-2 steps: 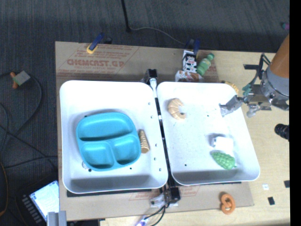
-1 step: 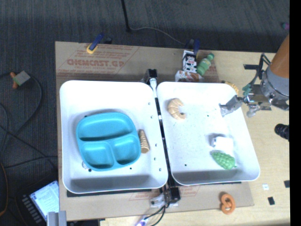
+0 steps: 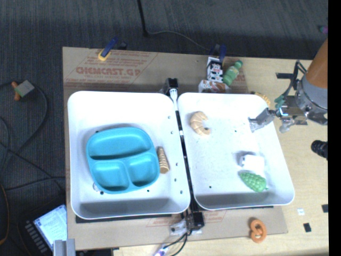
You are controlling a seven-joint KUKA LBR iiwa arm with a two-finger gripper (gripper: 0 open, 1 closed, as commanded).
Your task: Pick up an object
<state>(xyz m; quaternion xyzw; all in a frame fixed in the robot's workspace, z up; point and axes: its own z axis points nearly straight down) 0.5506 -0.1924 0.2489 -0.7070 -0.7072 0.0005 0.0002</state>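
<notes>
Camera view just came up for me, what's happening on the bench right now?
The arm is reaching in from the right, its gripper hovering over the right bin's upper right corner with nothing visibly held. That bin holds a croissant-like toy, a white object and a green bumpy toy. The left bin holds a blue divided tray with a small tan piece beside it. No pick yet.

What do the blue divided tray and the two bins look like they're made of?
Blue divided tray: likely molded plastic, smooth and slightly glossy, with rounded compartment walls. Left bin and right bin: probably thin white plastic, with rounded corners and soft highlights on the rims.
</notes>
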